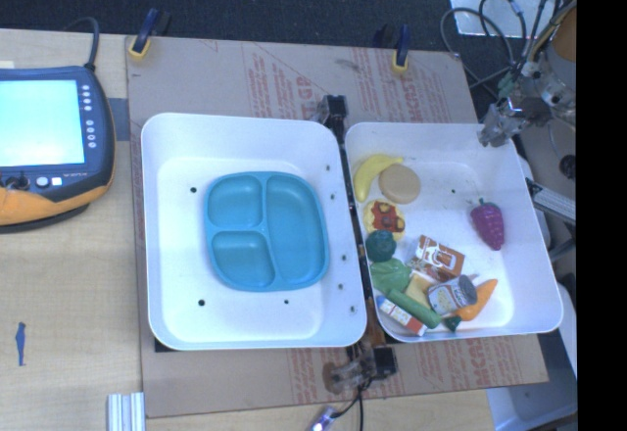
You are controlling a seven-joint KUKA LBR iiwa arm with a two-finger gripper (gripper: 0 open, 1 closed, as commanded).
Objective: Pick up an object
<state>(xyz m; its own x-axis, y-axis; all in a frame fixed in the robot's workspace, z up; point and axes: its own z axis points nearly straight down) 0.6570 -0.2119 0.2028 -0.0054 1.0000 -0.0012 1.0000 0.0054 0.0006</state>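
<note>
At 2 o'clock, gripper (pixel 498 128) hovers over right bin (pixel 534 223) rim; can't tell its state. Grapes (pixel 488 224) lie alone at 3 o'clock, best pick: descend centred, avoid clutter at 5 o'clock.

The end effector (pixel 498 125) sits at the right bin's (pixel 534 316) far right corner, too small and blurred to read its fingers. The arm behind it is cut off by the picture's right side. In the bin's near corner, small packets (pixel 431 287) overlap in a pile, their labels illegible.
</note>
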